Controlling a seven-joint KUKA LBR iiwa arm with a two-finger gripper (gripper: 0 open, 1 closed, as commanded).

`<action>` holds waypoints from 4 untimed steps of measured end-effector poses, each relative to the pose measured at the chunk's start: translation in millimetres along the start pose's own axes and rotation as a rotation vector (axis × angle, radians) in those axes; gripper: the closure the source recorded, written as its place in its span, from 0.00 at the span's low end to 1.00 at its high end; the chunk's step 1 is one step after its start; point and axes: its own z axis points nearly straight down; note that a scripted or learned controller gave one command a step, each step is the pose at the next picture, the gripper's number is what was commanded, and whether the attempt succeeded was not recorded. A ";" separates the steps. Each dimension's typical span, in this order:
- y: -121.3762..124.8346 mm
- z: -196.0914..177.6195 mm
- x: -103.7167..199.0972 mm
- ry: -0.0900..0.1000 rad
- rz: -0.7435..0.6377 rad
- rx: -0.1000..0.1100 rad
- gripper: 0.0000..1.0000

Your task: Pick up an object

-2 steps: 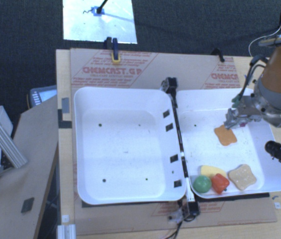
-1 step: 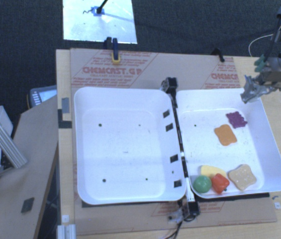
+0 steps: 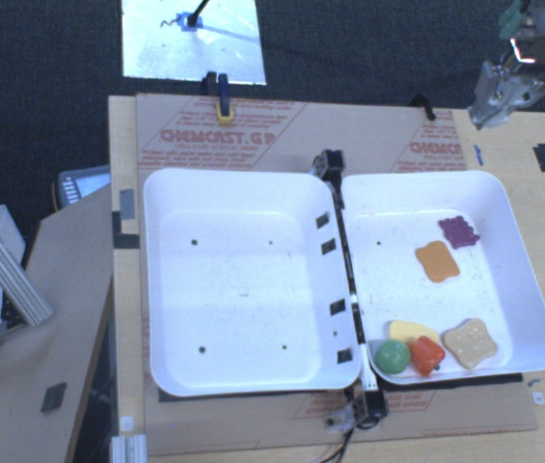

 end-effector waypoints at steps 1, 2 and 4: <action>-5.3 124.7 -23.3 -0.001 0.011 0.028 1.00; 29.6 10.8 0.5 -0.001 0.002 0.002 1.00; 92.8 2.1 5.6 -0.001 0.003 0.003 1.00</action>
